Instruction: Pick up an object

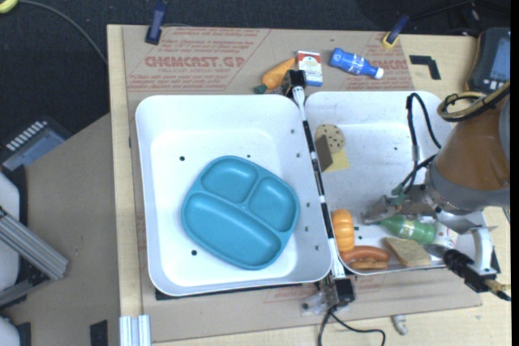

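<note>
The arm came in from the right, its gripper [395,209] low in the right bin [365,113], just above a green bottle [412,229] lying on its side — whether the pincer was spread or pressed together, I could not tell. Near the bin's front edge sat a small orange pumpkin [343,230], a hot dog [365,257] and a slice of bread [408,253]. A chocolate-chip cookie [330,139] lay well apart, farther back. The left bin [162,126] held a blue divided plate [239,211].
</note>
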`<state>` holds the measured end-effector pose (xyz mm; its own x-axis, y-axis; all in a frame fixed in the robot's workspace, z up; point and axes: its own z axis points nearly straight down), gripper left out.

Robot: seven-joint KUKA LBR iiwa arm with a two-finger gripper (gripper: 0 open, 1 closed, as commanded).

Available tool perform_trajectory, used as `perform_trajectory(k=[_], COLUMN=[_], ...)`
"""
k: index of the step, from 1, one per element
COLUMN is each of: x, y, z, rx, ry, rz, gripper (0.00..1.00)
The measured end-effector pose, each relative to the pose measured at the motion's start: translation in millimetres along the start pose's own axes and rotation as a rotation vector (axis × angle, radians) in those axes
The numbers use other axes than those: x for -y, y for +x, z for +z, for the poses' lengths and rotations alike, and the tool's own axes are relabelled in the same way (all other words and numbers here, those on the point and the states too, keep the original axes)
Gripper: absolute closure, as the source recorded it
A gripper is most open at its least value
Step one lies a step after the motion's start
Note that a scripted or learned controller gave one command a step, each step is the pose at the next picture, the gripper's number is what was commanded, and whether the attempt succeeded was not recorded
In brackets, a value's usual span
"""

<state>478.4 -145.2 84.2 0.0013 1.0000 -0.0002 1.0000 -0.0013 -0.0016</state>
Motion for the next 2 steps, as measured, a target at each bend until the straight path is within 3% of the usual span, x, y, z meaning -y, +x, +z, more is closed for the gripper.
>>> perform_trajectory(k=[1,2], x=[-1,-1], y=[1,-15], z=[-10,-114], rx=[0.0,0.001], ry=[-0.002,-0.004], rz=[0.0,-0.001], gripper=[1.0,1.0])
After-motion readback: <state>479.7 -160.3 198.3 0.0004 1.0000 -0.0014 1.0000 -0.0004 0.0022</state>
